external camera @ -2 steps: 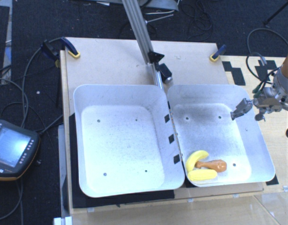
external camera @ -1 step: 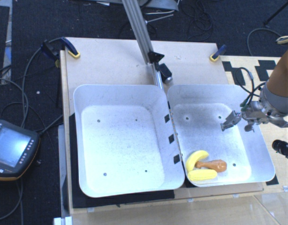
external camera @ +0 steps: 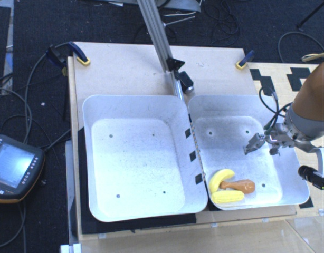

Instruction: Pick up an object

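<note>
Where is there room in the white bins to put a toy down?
The left bin has bare floor from wall to wall. In the right bin, the far half is bare, between the divider and the gripper. The near corner is crowded: a yellow banana, a brown drumstick and a second yellow piece lie bunched together.

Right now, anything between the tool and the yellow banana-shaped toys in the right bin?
Nothing. In the camera view, bare white bin floor separates the tool from the yellow banana-shaped toys and the brown drumstick-shaped toy beside them.
</note>
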`<state>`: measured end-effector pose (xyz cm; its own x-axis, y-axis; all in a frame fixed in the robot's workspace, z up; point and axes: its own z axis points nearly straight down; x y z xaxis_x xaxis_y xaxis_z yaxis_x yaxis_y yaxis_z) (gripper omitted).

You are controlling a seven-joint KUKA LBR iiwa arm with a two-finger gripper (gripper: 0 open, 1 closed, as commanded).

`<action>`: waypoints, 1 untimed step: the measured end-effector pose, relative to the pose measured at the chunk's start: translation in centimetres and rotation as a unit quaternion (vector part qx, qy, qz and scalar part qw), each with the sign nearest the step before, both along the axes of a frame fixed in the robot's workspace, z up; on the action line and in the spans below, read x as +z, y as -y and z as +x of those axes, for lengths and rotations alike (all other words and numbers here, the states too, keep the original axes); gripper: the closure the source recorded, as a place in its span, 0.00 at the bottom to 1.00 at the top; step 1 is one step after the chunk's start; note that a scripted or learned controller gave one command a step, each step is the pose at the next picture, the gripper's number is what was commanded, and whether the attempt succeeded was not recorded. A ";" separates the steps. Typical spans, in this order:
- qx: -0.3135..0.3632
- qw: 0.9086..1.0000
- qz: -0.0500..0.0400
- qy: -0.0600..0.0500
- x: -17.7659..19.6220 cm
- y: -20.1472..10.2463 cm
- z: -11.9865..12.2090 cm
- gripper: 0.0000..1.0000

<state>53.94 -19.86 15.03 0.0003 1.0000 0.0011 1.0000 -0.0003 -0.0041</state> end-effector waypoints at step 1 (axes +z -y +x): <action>0.000 1.000 0.000 0.000 -5.2 -0.1 -0.1 0.00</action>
<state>53.82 -19.80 9.78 0.0000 1.0000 0.0013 1.0000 0.0001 -0.0044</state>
